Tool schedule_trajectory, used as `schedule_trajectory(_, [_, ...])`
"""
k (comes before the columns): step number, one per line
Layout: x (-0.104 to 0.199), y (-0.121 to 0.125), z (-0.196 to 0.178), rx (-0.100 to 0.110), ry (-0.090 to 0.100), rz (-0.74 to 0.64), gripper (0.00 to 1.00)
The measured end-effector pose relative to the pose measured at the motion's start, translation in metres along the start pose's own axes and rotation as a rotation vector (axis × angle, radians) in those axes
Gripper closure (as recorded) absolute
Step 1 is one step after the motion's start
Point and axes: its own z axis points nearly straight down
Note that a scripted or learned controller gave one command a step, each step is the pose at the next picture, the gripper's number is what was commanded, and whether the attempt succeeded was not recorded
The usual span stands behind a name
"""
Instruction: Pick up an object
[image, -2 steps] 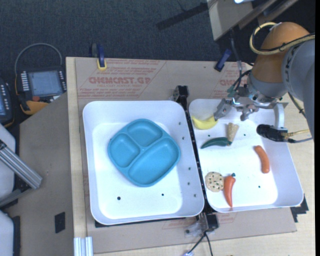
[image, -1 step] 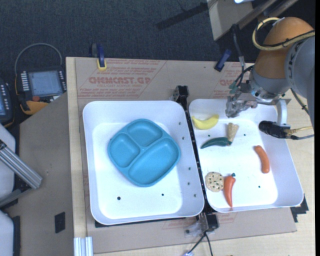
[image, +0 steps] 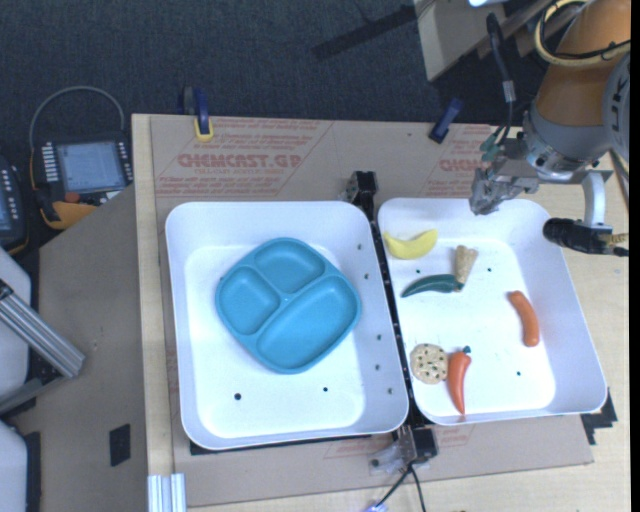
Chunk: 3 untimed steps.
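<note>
Gripper (image: 487, 203) above right bin (image: 570, 300) far rim; finger state indeterminable. Banana (image: 412, 243) nearest, left of and below gripper, apart.

Bright even overhead light, soft shadows, slight blur.

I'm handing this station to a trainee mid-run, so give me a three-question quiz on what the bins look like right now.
1. True or false: the blue divided plate lies in the left bin.
2. Which item lies nearest the gripper? A) cookie B) banana C) carrot
3. Fill in: the sausage lies near the ___ wall of the right bin.

Key:
1. True.
2. B. The banana sits at the bin's far end, closest to the gripper, which hangs over the far rim.
3. Right.
</note>
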Motion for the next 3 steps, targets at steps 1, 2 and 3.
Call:
schedule_trajectory(1, [0.000, 0.002, -0.055, 0.000, 0.000, -0.001, 1.00])
schedule_trajectory(2, [0.047, -0.018, -0.038, 0.011, 0.004, -0.005, 1.00])
schedule_trajectory(3, [0.099, -0.033, -0.042, 0.010, 0.005, -0.005, 1.00])
